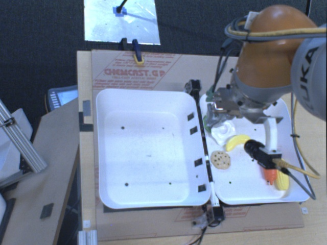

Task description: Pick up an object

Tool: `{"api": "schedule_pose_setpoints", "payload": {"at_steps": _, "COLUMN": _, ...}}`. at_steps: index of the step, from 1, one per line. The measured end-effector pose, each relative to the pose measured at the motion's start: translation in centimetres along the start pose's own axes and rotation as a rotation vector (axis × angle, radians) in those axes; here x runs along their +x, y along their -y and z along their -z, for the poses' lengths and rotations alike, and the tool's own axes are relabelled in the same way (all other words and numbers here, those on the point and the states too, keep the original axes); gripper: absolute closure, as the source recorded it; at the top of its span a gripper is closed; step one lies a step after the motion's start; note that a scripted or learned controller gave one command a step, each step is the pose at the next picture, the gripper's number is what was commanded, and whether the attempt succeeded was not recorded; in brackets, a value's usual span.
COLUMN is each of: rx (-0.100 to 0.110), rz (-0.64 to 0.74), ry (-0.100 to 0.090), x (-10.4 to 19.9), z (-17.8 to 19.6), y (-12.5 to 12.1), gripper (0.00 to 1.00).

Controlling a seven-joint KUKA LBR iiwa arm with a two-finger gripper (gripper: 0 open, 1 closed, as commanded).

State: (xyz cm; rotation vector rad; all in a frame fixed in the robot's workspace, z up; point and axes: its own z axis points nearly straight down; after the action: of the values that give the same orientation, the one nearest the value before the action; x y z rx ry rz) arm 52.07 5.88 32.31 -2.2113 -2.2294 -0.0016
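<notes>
1. Camera view has the arm (271,50) reaching over the right bin (255,200), and we judge it is there because every loose thing lies in that bin
2. We see the gripper (220,112) low over the bin's upper left part, just above a white lump (223,133); we cannot tell whether it is open or closed, and nothing shows as held
3. We take the white lump as the likeliest pick, since it lies nearest under the gripper, with the banana (237,142) touching or just beside it
4. Our count of bins: two, the left bin (148,152) and the right, side by side
5. Our count of things: one white lump, one banana, one cookie (220,160) near the shared wall, one orange piece (270,176) and one yellow piece (282,181) together at the lower right
6. We also see one green scrap (208,120) beside the gripper, too hidden to name
</notes>
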Motion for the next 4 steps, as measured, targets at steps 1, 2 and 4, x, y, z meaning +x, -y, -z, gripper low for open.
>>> {"api": "schedule_pose_setpoints", "payload": {"at_steps": 1, "rx": -0.003, "rz": 0.003, "ry": -0.001, "x": 7.4, "z": -0.6, "y": -1.9, "gripper": 1.00}}
{"api": "schedule_pose_setpoints", "payload": {"at_steps": 2, "rx": -0.005, "rz": -0.002, "ry": -0.001, "x": 7.4, "z": 5.5, "y": 3.5, "gripper": 1.00}}
{"api": "schedule_pose_setpoints", "payload": {"at_steps": 4, "rx": -0.002, "rz": -0.003, "ry": 0.000, "x": 15.0, "z": 9.2, "y": 3.3, "gripper": 1.00}}
